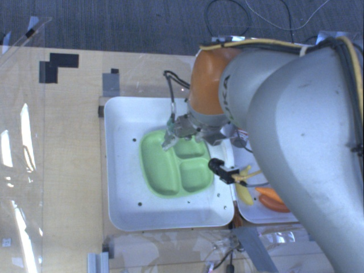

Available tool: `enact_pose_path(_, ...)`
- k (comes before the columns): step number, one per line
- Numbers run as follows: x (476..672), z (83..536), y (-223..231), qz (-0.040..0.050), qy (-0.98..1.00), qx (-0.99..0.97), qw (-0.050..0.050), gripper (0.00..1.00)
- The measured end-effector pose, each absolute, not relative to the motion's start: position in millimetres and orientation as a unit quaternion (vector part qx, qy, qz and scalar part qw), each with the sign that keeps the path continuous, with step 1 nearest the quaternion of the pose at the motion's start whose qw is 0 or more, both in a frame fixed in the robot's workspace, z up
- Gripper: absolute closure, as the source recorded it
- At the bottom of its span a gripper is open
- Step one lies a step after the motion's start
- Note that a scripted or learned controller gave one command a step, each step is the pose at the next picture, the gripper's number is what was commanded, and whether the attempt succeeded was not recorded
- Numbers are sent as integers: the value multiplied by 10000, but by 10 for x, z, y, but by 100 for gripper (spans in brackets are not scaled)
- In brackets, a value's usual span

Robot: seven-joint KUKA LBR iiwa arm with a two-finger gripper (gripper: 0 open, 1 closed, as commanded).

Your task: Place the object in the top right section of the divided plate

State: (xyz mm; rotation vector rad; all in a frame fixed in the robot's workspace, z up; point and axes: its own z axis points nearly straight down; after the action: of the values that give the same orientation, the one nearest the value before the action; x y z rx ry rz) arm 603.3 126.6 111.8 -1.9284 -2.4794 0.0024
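Jaws: can't tell their state, the gripper (172,134) is small and partly masked by the wrist, and nothing is visibly between the fingertips. It sits over the upper edge of the green divided plate (170,172), near the small top right section (190,148).

Surface: light wood-look bench (62,169) with black tape marks at upper left, a clear glossy sheet along the left edge throwing white glare. Dark grey ribbed carpet (114,10) beyond, thin cables looping across it.

Left white bin (122,209): shallow, rounded corners, matte plastic, a few small dark holes in the floor. The plate lies in it, smooth moulded plastic, one long compartment left and two smaller right.

Right bin (242,214) mostly under the arm (296,135): a yellow banana-shaped piece (244,192) and an orange oblong piece (272,201) lie there, just beside each other. Which is the task object is unclear.

Arm: smooth grey casing, glossy orange band.
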Motion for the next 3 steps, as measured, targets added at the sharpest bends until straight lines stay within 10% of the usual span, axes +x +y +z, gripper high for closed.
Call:
enact_pose_path(1, 6231, 946, 1382, -95, -7335, -6796, -53, 0)
enact_pose_path(3, 5297, 994, 2289, -23, -7561, -6544, -35, 0)
